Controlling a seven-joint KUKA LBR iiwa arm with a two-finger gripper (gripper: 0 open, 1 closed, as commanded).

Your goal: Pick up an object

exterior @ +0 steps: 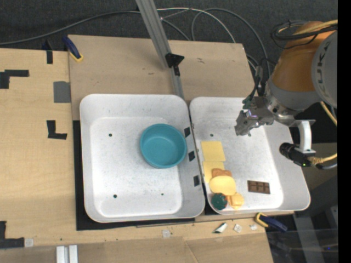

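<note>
Arm over the right bin, toys below.
The gripper (244, 126) hangs at right centre; I cannot tell its state. A flat yellow block (213, 151), long side up-down, lies mid-bin; a small brown bar (258, 187) lies sideways, lower right. A round blue bowl (162, 145) sits left.

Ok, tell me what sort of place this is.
Likely a robotics lab bench for grasping trials: a robot arm hangs over two white bins of small props, including a blue bowl, with loose cables behind.
</note>
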